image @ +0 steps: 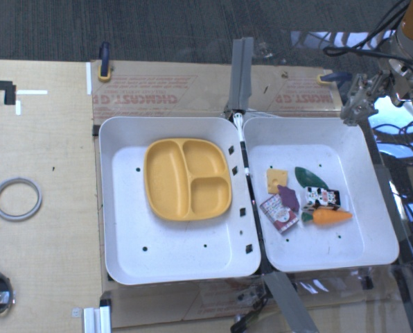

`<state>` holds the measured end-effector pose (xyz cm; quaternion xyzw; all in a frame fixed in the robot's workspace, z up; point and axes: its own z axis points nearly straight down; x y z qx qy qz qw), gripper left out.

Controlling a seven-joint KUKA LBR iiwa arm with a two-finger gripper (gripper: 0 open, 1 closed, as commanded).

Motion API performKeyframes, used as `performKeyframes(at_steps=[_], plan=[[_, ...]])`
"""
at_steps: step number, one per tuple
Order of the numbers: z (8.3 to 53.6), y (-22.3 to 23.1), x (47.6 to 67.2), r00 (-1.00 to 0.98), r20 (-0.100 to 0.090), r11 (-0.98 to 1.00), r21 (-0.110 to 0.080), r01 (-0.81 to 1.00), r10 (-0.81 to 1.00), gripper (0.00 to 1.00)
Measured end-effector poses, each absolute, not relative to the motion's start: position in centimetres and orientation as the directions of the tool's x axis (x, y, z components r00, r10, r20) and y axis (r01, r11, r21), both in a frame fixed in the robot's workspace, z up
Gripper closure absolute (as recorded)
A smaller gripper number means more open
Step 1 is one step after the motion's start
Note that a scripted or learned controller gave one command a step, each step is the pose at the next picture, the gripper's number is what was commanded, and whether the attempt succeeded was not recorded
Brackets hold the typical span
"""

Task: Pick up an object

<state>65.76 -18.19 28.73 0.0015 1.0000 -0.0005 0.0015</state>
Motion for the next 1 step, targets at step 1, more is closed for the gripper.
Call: performKeyframes(at_steps=[1], plan=[[19.04,-22.24,62.09,-1.000,-0.003,1.000,-0.001,-0.030,-0.030,0.00]])
